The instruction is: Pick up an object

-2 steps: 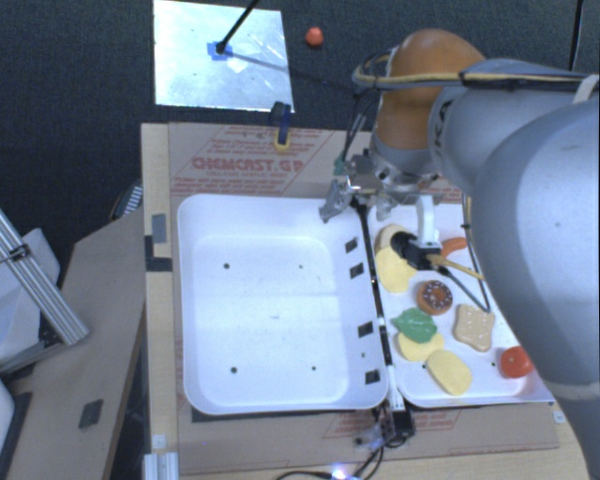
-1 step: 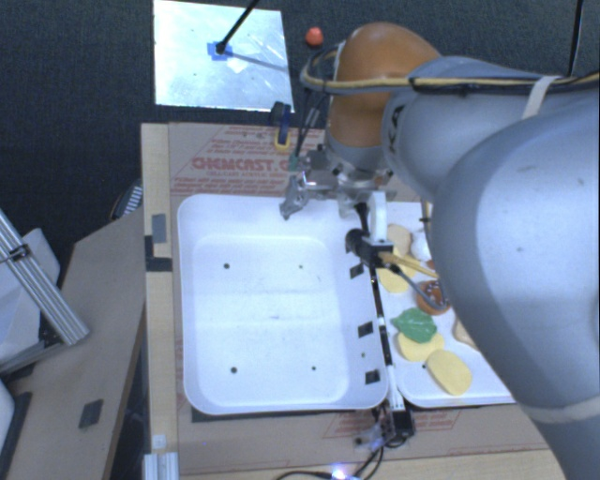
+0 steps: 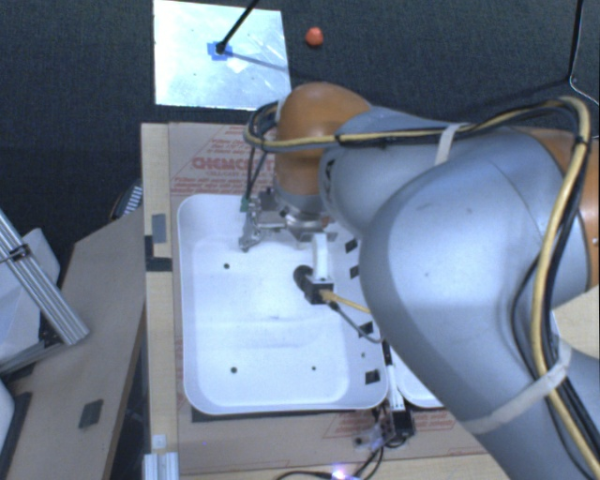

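Claw (image 3: 249, 234) position first: on my screen it sits low over the far-left part of the left bin (image 3: 202, 319), close to the bin's back wall. The grey arm (image 3: 469, 281) and its orange band (image 3: 314, 117) sweep in above it from the right. I cannot tell whether the claw is wide or narrow; at this slant its tip is a small knot of bright metal. Which object I am meant to lift I cannot tell either. The white floor under the claw carries a few dark dots (image 3: 226, 266), too small for me to identify. A sliver of the right bin (image 3: 424, 396) peeks out beneath the arm.

As for writing, both bins rest on a cardboard sheet (image 3: 187, 141) laid over the tabletop (image 3: 155, 178). A line of large red lettering (image 3: 220, 161) runs across the sheet just behind the left bin. It is blurred, and I cannot read it with any confidence. More red print (image 3: 342, 424) shows on the near edge of the sheet, equally unreadable.

Beyond the cardboard, a shiny silver sheet (image 3: 187, 66) lies on the dark mat (image 3: 75, 94) with a small blue patch (image 3: 217, 52) on it. A thin black rod (image 3: 242, 21) ends at that patch. A small orange ball (image 3: 314, 37) lies just right of the sheet, well apart from the bins.
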Controlling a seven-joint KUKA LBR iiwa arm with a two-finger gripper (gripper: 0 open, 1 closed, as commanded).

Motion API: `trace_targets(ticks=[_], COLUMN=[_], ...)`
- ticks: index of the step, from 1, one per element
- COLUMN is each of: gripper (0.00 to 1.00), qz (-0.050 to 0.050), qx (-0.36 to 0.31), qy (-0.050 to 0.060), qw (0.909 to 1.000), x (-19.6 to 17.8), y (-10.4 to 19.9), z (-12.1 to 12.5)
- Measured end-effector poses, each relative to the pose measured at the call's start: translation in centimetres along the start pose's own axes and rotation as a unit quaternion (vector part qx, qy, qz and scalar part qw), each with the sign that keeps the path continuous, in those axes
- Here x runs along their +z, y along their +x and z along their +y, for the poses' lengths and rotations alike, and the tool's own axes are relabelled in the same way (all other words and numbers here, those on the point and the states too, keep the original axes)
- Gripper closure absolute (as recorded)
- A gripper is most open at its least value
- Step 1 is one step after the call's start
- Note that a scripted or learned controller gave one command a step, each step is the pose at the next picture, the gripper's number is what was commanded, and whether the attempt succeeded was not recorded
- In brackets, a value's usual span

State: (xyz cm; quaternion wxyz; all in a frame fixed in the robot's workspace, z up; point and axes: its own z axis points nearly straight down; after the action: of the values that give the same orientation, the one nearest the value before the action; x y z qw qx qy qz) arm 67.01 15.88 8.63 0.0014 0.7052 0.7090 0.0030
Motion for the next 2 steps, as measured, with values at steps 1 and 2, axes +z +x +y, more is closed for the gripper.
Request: trace_targets(ticks=[1, 2], gripper=[0.00, 0.00], qz=[0.000, -0.002], qx=[0.000, 0.003], qy=[0.002, 0.004], qw=[1.0000, 1.0000], x=[-0.8, -11.5], y=[7.8, 2.5], z=[-0.1, -2.3])
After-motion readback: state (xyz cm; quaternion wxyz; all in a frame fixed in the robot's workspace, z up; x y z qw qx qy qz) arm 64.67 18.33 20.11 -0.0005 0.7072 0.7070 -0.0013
